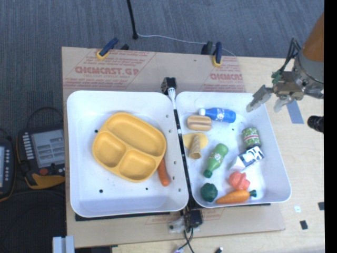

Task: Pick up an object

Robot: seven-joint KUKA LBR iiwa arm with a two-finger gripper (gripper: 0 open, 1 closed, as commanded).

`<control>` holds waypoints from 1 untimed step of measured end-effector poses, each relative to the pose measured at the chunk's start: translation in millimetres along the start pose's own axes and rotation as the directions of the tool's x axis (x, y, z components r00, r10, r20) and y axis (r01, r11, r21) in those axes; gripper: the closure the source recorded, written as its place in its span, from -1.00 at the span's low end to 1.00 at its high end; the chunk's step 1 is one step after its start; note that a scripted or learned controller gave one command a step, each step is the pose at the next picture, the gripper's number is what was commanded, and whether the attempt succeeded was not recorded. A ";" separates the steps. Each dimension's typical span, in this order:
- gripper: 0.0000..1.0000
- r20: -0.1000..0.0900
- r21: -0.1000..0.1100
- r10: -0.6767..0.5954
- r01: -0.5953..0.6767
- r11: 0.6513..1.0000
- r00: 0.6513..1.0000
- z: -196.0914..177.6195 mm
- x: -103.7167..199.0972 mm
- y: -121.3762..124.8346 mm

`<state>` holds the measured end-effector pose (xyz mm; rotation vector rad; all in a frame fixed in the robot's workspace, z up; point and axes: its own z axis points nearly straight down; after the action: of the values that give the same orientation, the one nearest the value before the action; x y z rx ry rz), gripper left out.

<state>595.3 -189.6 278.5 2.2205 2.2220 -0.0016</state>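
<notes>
Tool point(267, 100) hangs with fingers spread, holding nothing, above the right bin's point(281, 165) far corner.

The claw point(267, 100) hangs above the upper right corner of the right bin point(281, 165), its two fingers spread apart with nothing between them. That bin holds a blue bottle point(220, 115), a hot dog point(199, 123), a green bottle point(216, 159), a green can point(251, 137) and a carrot point(233, 196). The left bin point(79, 157) holds a yellow divided tray point(129, 146), with an orange piece point(164, 174) just beside it.
</notes>
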 end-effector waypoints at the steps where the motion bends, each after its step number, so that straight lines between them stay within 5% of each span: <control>1: -1.00 -0.001 0.002 0.000 0.000 1.000 1.000 114.6 47.2 -46.0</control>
<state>549.2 -142.5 163.9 2.2218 2.2241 -0.0031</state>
